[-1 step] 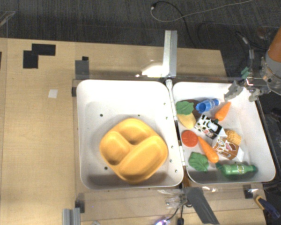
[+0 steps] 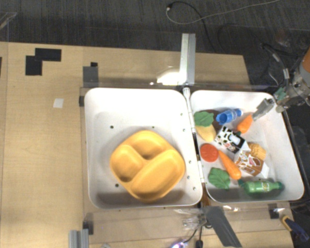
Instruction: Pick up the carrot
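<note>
carrot: orange carrot (image 2: 230, 165) lies in the right bin (image 2: 294, 159), toward its lower middle, between the red tomato (image 2: 208, 152) and the printed snack packet (image 2: 249, 163).
gripper: gripper (image 2: 262, 109) hangs over the bin's upper right; whether it is released or clenched, I cannot tell.
bearing: carrot sits at about 7 o'clock from the gripper, well apart.
long axis: runs roughly 11 to 5 o'clock, thick end likely at 5.
decoy: a smaller orange piece (image 2: 244, 123) lies just beside the gripper tip; not judged to be the target.
surface: smooth white bin floor.
room: tight; green broccoli (image 2: 219, 178) and green bottle (image 2: 262, 187) crowd the lower end.
</note>
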Controlling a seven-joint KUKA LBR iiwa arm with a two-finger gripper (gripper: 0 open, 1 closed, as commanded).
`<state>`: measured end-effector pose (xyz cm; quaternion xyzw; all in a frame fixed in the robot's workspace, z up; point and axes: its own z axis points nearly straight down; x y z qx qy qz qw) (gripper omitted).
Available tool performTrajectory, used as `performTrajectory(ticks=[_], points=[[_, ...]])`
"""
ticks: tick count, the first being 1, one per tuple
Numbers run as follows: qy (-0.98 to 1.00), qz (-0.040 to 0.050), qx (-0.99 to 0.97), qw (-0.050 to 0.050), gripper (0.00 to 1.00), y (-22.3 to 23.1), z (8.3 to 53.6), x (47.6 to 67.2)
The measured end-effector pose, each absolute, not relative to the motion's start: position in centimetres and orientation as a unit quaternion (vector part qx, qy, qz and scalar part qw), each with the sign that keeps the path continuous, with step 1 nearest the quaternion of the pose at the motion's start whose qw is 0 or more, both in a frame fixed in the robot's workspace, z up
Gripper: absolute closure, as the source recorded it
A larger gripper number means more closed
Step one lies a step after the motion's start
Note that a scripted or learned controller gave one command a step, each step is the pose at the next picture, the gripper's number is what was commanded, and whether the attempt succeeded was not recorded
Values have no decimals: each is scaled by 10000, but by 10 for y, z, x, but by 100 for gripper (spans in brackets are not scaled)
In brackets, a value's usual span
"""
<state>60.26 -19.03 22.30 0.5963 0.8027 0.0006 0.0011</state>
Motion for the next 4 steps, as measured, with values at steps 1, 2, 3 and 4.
performTrajectory(ticks=[1,2,3,4], points=[[8401,15,5423,38,0,-204,437,635],[9147,5,4041,31,0,-205,436,606],[9814,-1,1921,38,0,-205,436,563],[9988,-9,482,42,0,-205,437,503]])
